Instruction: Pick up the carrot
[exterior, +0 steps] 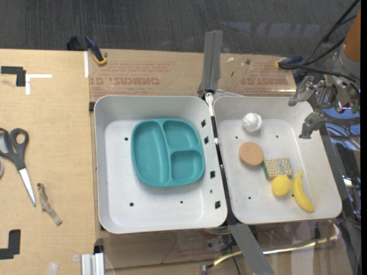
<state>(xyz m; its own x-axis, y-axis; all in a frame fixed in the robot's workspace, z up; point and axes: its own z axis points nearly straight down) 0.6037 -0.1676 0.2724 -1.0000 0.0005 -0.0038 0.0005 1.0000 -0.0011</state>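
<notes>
My gripper (302, 115) hangs over the far right corner of the right bin (241, 208). It is open, and nothing lies between its fingers. In that bin lie a white knobbly item (252, 121), a tan round disc (251, 153), a patterned sponge (278, 167), a lemon (280, 185) and a banana (302, 192). The white item is nearest to the gripper, a little to its left. None of these things touches the gripper.
The left bin (114, 211) bears a teal divided plate (168, 152). Scissors (18, 153) lie on the cardboard at the far left. Cables (332, 39) run down to the wrist at the upper right. A grey bar (213, 56) stands behind the bins' shared wall.
</notes>
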